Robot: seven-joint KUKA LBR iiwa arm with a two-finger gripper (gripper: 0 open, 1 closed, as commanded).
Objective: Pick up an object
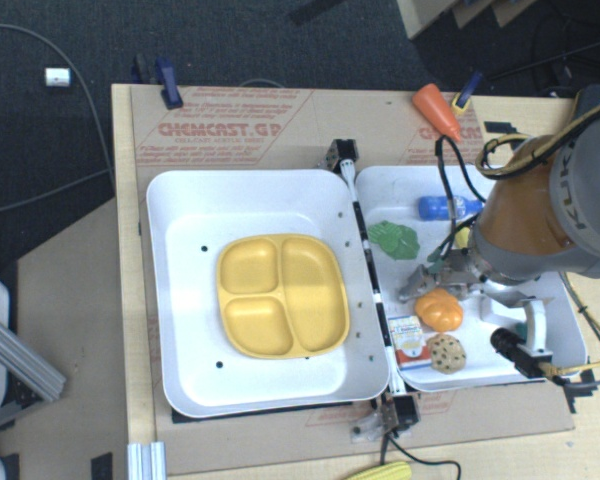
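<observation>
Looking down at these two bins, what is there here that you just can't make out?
- The hand: the arm's grey and orange wrist covers most of it, so its grip is unclear.
- Blue object: partly behind the wrist and a black cable; its kind is unclear.
- Small carton: print too small to read.
- Right bin: its far right side lies under the arm.
- Orange fruit: whether the hand touches it is unclear.

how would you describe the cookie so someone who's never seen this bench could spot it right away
Start at the right white bin, the one the grey and orange arm reaches over, and go to its near edge. The cookie lies there, just below the orange fruit and right of a small red and white packet. It is the only tan, round thing with dark specks.
</observation>
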